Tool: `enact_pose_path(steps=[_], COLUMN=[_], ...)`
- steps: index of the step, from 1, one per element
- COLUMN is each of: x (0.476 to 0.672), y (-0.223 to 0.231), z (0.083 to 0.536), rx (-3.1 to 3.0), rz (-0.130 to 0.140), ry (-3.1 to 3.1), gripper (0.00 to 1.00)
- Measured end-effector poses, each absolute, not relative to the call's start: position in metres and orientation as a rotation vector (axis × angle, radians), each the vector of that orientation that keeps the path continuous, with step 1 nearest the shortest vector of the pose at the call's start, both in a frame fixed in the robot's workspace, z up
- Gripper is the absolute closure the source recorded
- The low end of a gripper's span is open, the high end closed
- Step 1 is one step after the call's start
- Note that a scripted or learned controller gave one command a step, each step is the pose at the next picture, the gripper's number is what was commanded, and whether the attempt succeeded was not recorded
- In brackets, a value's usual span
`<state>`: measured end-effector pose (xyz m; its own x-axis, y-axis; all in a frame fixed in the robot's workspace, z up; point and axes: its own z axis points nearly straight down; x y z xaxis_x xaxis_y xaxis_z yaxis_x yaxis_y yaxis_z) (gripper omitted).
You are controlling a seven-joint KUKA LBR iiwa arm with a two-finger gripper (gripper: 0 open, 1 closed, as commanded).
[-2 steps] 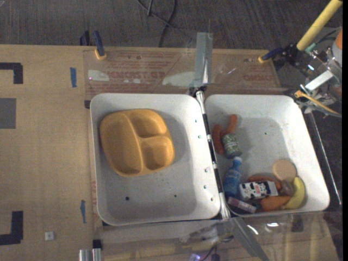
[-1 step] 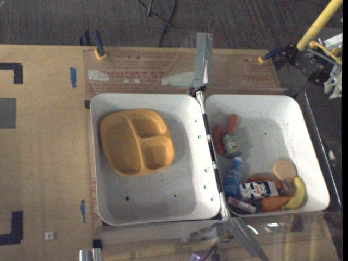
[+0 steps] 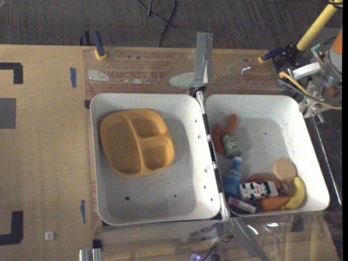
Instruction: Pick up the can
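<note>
A small green can (image 3: 231, 144) lies in the right bin (image 3: 272, 113), near its left wall, beside two red sausages (image 3: 219, 137). The arm (image 3: 329, 69) sits at the far right edge of the view, past the right bin's upper right corner, well away from the can. Its fingers cannot be made out.
The left bin (image 3: 147, 194) holds an orange divided plate (image 3: 137, 141). In the right bin's lower part lie a blue bottle (image 3: 233, 176), a small carton (image 3: 257, 190), a tan disc (image 3: 284, 170), a banana (image 3: 297, 194) and a carrot (image 3: 275, 202). A metal divider (image 3: 203, 58) stands between the bins.
</note>
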<state>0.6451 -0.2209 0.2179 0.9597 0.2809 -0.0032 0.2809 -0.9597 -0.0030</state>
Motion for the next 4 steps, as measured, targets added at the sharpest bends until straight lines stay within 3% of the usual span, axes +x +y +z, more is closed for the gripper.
enact_pose_path(steps=[1,2,3,4], x=[0.644,0.593,0.642,0.642], y=[-0.222,-0.222,-0.222,-0.222], z=[0.382,0.157,0.240,0.240], rx=[-3.125,-3.123,-3.123,-3.122], rz=[0.000,0.005,0.000,0.002], ry=[-0.328,-0.312,-0.337,-0.337], gripper=[1.00,1.00,1.00,0.00])
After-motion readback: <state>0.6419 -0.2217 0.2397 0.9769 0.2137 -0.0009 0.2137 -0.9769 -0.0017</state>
